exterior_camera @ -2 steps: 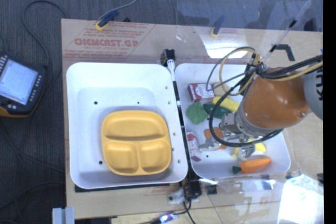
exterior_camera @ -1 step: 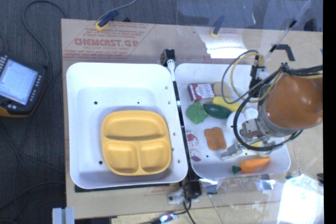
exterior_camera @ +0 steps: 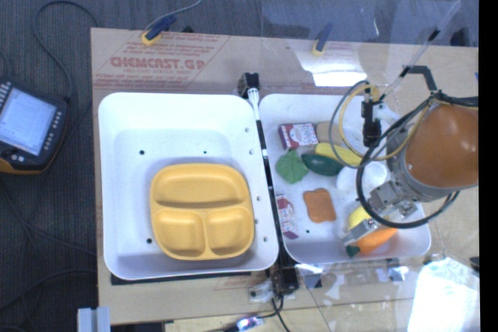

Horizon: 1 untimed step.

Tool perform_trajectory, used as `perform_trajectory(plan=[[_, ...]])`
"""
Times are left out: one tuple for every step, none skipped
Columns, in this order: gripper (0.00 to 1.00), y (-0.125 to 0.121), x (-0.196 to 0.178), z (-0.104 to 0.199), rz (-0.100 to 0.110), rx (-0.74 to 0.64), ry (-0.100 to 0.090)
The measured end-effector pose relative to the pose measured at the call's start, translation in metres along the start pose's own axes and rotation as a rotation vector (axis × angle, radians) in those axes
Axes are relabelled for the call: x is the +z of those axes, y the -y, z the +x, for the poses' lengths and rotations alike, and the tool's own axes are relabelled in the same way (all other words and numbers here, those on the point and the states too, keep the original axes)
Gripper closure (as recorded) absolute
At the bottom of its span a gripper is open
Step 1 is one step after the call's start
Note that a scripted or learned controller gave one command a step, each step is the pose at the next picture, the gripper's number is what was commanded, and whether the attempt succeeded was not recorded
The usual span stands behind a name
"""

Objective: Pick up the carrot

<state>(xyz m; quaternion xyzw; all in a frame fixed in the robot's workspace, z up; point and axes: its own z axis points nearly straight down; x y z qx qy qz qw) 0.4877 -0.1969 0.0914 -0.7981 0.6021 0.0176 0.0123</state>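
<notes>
Far left, on the dark carpet: a handheld control pendant (exterior_camera: 27, 126) with a lit screen, its black cable looping away over the floor. Next, the bench (exterior_camera: 156, 62), a brown board with red lettering, bearing two shallow white bins side by side. Left bin (exterior_camera: 128, 117): holds one yellow divided tray (exterior_camera: 202, 209), three compartments, lying flat toward the near side. Right bin (exterior_camera: 299, 245): holds several toy foods. Listed in order: a small red-and-white packet (exterior_camera: 285, 214) against the left wall; a red box (exterior_camera: 299, 135) toward the far side; a green leafy piece (exterior_camera: 292, 167) just below it; a dark green vegetable (exterior_camera: 320, 163) beside that; an orange-brown flat slice (exterior_camera: 319, 205) near the middle; a yellow piece (exterior_camera: 338, 152) partly under cables. The carrot (exterior_camera: 372, 240), orange with a green end, lies tilted in the near right corner of the right bin, touching or just beside a small yellow item (exterior_camera: 358, 217). Right: the arm (exterior_camera: 440, 148), orange band uppermost, reaches in over the right bin; the gripper (exterior_camera: 391, 200) sits directly above the carrot, and whether it is released or clenched cannot be told from here.
</notes>
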Motion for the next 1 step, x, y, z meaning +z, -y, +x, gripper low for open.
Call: perform_trajectory(plan=[[1.00,0.0022,-0.0094,0.0048,0.016,0.000,-0.014]])
